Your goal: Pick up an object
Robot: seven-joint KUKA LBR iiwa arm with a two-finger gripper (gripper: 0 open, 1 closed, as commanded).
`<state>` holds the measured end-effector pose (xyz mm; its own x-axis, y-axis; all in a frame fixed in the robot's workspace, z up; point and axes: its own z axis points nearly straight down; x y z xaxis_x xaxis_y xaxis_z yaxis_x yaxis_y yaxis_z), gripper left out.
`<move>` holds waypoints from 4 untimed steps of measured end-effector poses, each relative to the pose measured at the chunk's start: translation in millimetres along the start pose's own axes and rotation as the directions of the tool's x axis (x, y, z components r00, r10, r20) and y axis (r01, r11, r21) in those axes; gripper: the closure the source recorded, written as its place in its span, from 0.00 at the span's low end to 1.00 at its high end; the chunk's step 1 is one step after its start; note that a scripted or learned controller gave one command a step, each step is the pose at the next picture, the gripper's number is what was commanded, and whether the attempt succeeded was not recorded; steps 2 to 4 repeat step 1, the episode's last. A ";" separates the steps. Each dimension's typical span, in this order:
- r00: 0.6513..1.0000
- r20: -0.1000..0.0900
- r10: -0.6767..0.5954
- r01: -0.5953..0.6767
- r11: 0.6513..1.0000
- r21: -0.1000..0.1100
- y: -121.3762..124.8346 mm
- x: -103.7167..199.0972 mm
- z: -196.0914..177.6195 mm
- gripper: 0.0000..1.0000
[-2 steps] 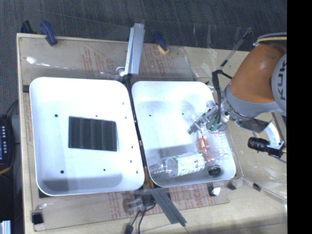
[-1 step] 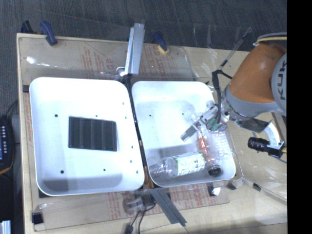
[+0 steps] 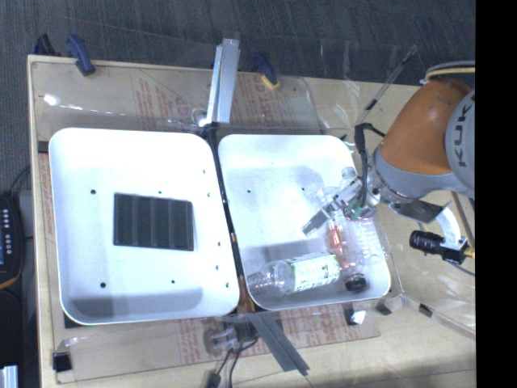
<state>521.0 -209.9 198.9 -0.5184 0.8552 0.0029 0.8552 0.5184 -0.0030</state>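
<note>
Overhead, camera view: arm [image 3: 420,136] reaches in from the right over the right bin [image 3: 266,156]. Gripper [image 3: 327,217] sits low in that bin w/ a metal finger [image 3: 317,221] angled down-left; can't tell if jaws are open or closed. Clear plastic bottle [image 3: 299,273], green label, dark cap, lies on its side along the bin's near wall, just below the gripper. Left bin [image 3: 81,160] holds a dark ribbed pad [image 3: 153,221].

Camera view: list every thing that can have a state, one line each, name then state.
Clear plastic bottle with green-and-white label: lying on its side along the right white bin's near wall.
Small clear bottle with orange contents: lying flat, just under the gripper.
Two-finger gripper: low inside the right bin, over the bottles.
Dark ribbed rectangular panel: flat in the left white bin.
</note>
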 end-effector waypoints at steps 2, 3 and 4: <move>1.000 0.000 0.000 0.000 1.000 0.000 0.1 0.1 0.0 0.00; 1.000 0.000 0.000 0.000 1.000 0.000 0.1 0.1 0.0 0.00; 1.000 0.000 0.000 0.000 1.000 0.000 0.1 0.1 0.0 0.00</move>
